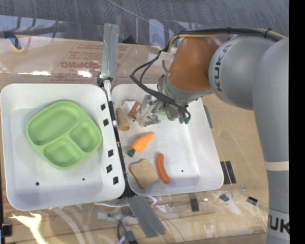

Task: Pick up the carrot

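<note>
An orange carrot (142, 142) with a green top lies in the middle of the right bin (203, 156), its tip pointing up and right. My gripper (148, 114) hangs over the upper part of that bin, a little above the carrot and apart from it. Nothing shows between its fingers.
In the right bin also lie a sausage (163, 168), a slice of bread (143, 174), an ice-cream cone (123, 119) and a small brown piece (134, 109) by the gripper. The left bin (20, 177) holds a green divided plate (64, 133).
</note>
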